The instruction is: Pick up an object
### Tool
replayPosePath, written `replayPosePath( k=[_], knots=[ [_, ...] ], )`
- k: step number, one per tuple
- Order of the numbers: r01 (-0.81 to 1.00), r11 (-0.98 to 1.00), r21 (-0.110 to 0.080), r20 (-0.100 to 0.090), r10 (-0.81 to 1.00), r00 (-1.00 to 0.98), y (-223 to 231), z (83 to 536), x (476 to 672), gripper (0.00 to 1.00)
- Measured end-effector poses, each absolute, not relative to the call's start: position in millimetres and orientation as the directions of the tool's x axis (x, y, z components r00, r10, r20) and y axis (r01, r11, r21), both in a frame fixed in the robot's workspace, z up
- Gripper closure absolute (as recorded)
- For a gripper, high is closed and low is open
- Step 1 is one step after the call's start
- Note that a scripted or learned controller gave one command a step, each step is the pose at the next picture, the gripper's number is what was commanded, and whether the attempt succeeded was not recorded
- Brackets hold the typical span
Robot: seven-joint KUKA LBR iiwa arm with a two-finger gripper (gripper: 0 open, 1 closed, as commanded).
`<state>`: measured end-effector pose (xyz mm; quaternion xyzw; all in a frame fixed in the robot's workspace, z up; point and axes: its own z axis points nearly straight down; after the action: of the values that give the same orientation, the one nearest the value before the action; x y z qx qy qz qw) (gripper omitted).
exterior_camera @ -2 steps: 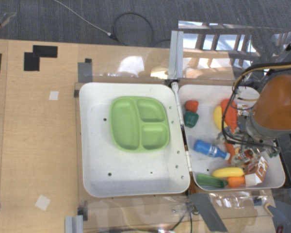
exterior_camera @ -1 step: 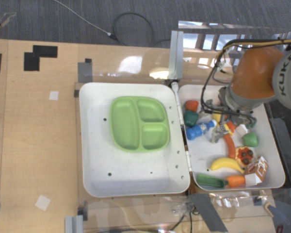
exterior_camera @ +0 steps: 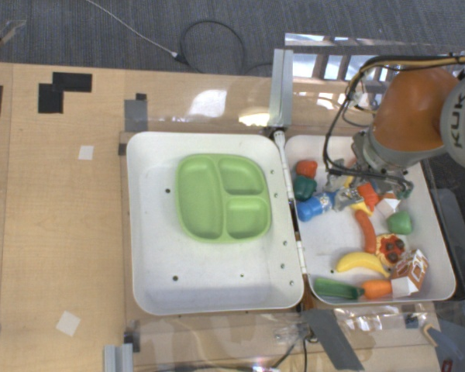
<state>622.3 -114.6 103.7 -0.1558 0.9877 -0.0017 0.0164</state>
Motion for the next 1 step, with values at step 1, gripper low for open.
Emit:
replayPosePath(
  k=[1],
  knots=[
    [-0.466,0.885,-0.014,-0.019,-0.466,-0.884,-138.9,278.4,637.3,1.00]
  ],
)
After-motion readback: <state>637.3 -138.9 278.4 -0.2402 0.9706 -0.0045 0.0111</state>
